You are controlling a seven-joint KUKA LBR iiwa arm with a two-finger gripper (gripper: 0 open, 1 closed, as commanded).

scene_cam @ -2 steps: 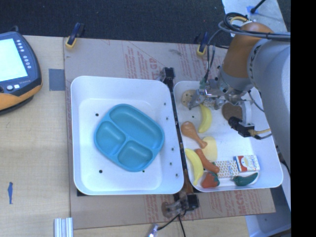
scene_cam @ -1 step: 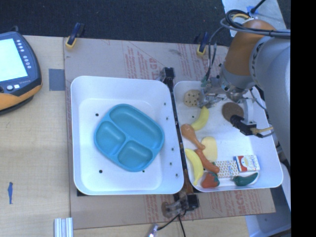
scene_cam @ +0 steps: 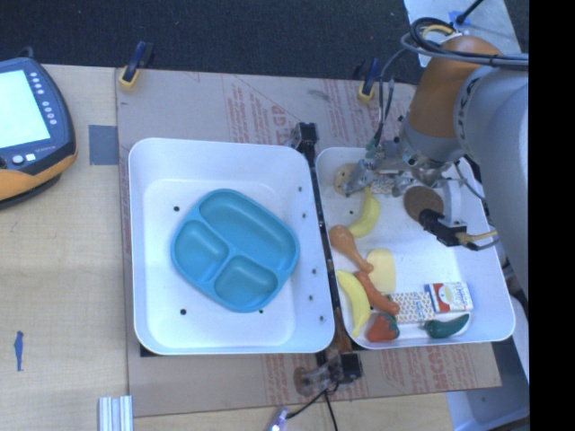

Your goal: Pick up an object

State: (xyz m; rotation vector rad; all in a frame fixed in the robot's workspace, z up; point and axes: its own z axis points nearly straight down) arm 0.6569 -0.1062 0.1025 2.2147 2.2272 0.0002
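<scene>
bench (scene_cam: 63, 268): pale wood, lying across the view from 9 to 6 o'clock
cardboard sheet (scene_cam: 225, 106): brown with red print, covering the bench centre
floor (scene_cam: 225, 16): dark carpet running along 12 o'clock
clamps (scene_cam: 133, 65): blue-yellow, gripping the sheet at 11 and 1 o'clock
pendant (scene_cam: 27, 128): sitting at 9 o'clock, screen glowing white
grey tape (scene_cam: 102, 144): sticking beside the pendant

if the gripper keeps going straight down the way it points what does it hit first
Most likely the yellow banana lying just below the gripper in the right bin, though depth is hard to judge from this slanted view.
</scene>
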